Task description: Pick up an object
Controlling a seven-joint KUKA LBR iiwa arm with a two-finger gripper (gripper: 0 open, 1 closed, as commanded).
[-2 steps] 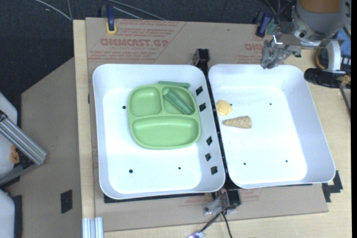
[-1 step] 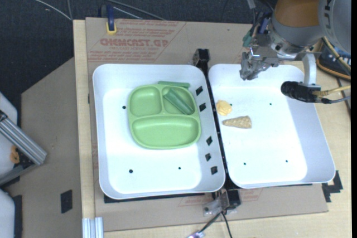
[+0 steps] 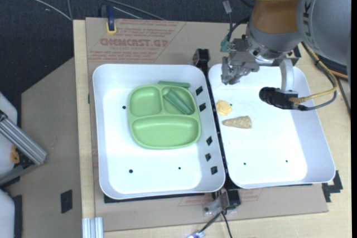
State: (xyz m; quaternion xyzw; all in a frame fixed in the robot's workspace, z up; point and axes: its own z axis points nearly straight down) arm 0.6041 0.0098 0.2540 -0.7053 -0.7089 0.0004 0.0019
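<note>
Two white bins side by side on a cardboard sheet [image 3: 134,42] with red print. The left bin [image 3: 111,131] holds a green three-compartment plate [image 3: 164,134], sitting roughly centre and a bit toward 12 o'clock. The plate's 1 o'clock compartment has an elongated green toy piece [image 3: 179,100] lying tilted in it; the other two compartments look bare. A darker green flat strip [image 3: 174,85] sticks out at the plate's 12–1 o'clock rim, and I can't tell if it's under the plate or just beside it. The right bin [image 3: 279,145] has a small yellow piece [image 3: 223,107] at about 9–10 o'clock near the bin's left wall. A tan wedge [image 3: 237,122] is just beside it at its 4–5 o'clock, apart from it or barely touching. The gripper [image 3: 231,78] is over the right bin's 11 o'clock corner, at 12 o'clock from the yellow piece and clear of it. Nothing visible in it. Can't tell whether it is spread or pressed together from this angle.
</note>
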